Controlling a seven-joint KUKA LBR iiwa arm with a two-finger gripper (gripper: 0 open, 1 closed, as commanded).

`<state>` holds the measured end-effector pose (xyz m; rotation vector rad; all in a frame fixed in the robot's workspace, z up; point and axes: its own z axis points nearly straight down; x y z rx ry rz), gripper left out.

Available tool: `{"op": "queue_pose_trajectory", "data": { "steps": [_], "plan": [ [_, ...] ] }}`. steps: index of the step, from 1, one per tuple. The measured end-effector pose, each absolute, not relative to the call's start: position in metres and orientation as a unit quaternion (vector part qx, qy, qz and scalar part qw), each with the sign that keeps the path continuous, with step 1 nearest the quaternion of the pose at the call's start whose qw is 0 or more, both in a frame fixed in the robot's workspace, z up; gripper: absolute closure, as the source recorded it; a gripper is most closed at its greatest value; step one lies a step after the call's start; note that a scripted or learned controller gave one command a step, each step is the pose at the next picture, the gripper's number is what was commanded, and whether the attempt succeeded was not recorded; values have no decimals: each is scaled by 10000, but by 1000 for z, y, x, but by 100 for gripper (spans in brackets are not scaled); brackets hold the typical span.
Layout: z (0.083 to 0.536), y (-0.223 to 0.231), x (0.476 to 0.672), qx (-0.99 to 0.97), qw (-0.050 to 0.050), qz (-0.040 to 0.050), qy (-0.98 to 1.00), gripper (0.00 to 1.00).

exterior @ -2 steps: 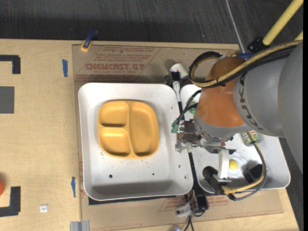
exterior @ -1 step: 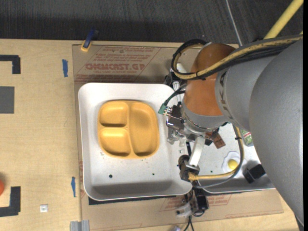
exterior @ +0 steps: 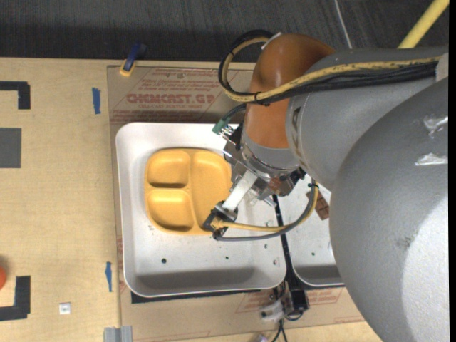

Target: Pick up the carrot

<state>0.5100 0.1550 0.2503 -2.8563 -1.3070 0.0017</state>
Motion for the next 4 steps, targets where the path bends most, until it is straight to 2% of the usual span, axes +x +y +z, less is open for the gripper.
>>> {"op": "queue_pose_trajectory", "data": {
  "steps": [1,2,3,4],
  "plan": [
    [98,171,519,-9085,-10,-66,-4178,100],
    [205,137,500,-8385,-1,0,-5449,100],
    [270,95,545,-9063,0,3,-4227,100],
    [162,127,499,-9431,12,20,-3325,100]
  ]
}}
